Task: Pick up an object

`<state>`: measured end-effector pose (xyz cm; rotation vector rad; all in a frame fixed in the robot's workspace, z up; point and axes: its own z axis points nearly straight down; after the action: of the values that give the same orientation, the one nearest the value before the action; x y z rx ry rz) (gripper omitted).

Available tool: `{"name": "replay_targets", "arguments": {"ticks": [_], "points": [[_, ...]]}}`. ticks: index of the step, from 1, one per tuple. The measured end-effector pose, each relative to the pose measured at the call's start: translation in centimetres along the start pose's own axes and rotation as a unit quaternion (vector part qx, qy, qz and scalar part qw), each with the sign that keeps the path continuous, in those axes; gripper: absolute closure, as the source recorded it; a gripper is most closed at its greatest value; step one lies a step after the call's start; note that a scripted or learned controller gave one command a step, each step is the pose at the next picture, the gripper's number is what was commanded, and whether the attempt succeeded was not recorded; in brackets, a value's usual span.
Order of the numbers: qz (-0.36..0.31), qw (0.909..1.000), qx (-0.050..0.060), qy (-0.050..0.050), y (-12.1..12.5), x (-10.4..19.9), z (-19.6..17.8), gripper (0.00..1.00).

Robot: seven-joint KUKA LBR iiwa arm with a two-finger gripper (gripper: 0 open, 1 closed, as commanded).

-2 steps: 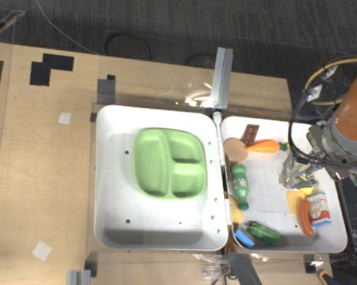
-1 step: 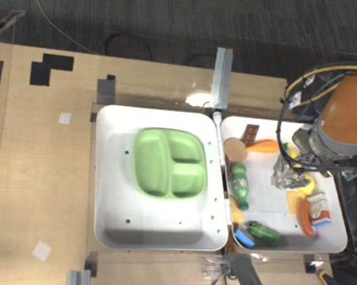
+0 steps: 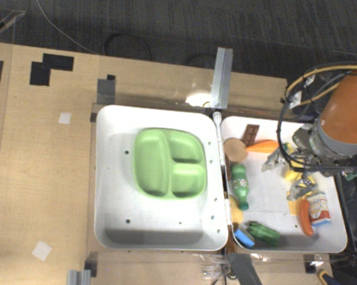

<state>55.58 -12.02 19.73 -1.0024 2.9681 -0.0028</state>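
Gripper (image 3: 293, 171), its grasp impossible to tell, hovers over the right bin (image 3: 266, 194) near a green bottle (image 3: 239, 186) lying beside the divider, probably light, stiff and slippery, best pinched across its middle.

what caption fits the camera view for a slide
Grey KUKA gripper poised over right white bin; green divided tray in left.
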Motion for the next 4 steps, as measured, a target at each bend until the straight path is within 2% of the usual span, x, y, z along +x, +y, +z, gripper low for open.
{"name": "replay_targets", "arguments": {"ticks": [1,2,3,4], "points": [[-0.059,0.9983,-0.002,0.001,-2.5,-3.6,8.6,0.0],[-0.073,0.9973,0.005,-0.004,2.2,1.7,10.6,0.0],[-0.076,0.997,0.01,-0.011,2.1,1.0,9.1,1.0],[-0.029,0.9996,0.002,-0.003,1.4,-6.4,0.8,1.0]]}}
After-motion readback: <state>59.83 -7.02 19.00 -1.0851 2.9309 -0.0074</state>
